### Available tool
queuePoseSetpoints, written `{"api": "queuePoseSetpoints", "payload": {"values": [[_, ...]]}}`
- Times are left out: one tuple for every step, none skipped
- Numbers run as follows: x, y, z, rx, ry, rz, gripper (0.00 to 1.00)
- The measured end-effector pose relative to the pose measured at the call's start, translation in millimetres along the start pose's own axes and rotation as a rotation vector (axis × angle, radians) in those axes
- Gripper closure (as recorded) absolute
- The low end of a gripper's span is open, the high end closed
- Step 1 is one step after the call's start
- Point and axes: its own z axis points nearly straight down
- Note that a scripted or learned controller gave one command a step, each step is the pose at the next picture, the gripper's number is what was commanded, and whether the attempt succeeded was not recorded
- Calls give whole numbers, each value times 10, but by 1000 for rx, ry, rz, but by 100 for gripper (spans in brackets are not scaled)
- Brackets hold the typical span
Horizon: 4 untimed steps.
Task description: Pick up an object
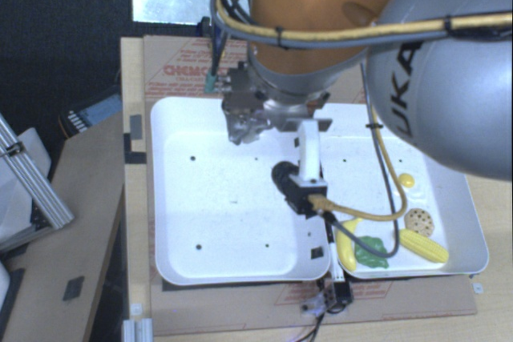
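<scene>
My gripper hangs under the orange-banded wrist, over the back edge of the left bin, near its right side. In the front of the right bin lie the objects: a yellow banana, a green leafy piece touching it, a yellow corn cob, a round brown cookie and a small fried egg. The gripper is well to the left of and behind them, touching none. The arm hides much of the right bin's back.
A white bracket with a black block and a yellow cable hangs over the divide between the bins. Both bins rest on a cardboard sheet. An aluminium rail lies at the far left.
</scene>
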Motion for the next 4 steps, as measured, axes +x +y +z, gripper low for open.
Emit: {"api": "queuePoseSetpoints", "payload": {"values": [[87, -118, 904, 11, -5, 3, 100], [79, 152, 1419, 7, -4, 4, 100], [-530, -255, 1878, 11, -6, 8, 100], [-658, -263, 2965, 13, -5, 5, 100]]}}
